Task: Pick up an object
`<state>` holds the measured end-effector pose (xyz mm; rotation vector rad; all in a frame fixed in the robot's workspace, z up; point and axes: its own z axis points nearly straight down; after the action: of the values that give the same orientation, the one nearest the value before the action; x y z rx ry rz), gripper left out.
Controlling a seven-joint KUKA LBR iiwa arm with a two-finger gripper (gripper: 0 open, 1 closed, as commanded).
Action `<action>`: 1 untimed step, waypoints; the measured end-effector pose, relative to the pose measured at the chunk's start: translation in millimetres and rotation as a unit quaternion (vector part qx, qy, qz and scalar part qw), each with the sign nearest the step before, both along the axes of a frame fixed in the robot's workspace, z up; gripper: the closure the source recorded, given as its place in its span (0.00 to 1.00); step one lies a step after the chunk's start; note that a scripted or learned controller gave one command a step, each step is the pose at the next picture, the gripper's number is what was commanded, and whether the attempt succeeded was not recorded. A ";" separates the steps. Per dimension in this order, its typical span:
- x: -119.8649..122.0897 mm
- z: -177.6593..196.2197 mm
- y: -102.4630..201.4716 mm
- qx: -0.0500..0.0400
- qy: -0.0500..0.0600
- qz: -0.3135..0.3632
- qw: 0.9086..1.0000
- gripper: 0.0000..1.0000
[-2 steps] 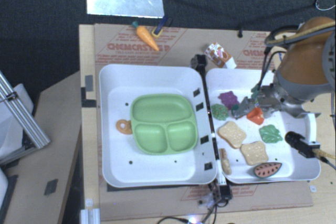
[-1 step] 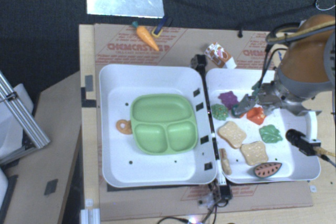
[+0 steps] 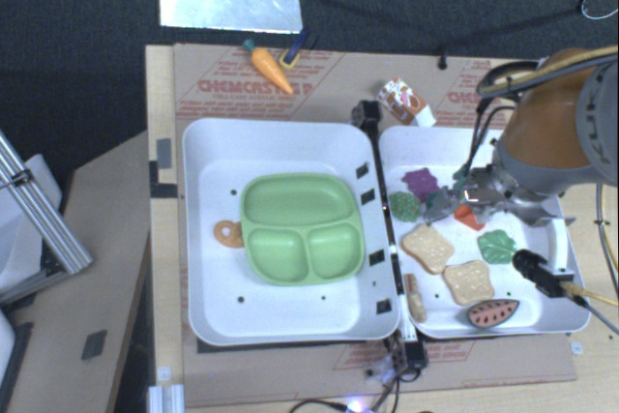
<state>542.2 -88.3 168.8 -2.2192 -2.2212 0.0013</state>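
My gripper (image 3: 447, 201) is low in the right bin (image 3: 556, 329), between the purple grapes (image 3: 421, 180) and a small red piece (image 3: 469, 218). A green broccoli (image 3: 403, 205) lies just to its left, close to the tip. Nothing can be made out between the jaws. Nearer the front lie two toast slices (image 3: 428, 248) (image 3: 468, 281), a green leafy piece (image 3: 497, 246), a watermelon slice (image 3: 491, 312) and a small tan stick (image 3: 416, 298). The grey arm with its orange band (image 3: 546, 126) covers the bin's right part.
The left bin (image 3: 208, 305) holds a green divided plate (image 3: 300, 227) and an orange pretzel ring (image 3: 229, 233). Behind the bins, a carrot (image 3: 271, 70) lies on the cardboard and a small packet (image 3: 404, 102) rests by the right bin's back rim.
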 end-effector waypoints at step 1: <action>4.4 -43.3 3.2 0.000 0.001 0.000 1.000 0.00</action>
<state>546.6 -85.1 125.5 -2.2177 -2.2209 0.0023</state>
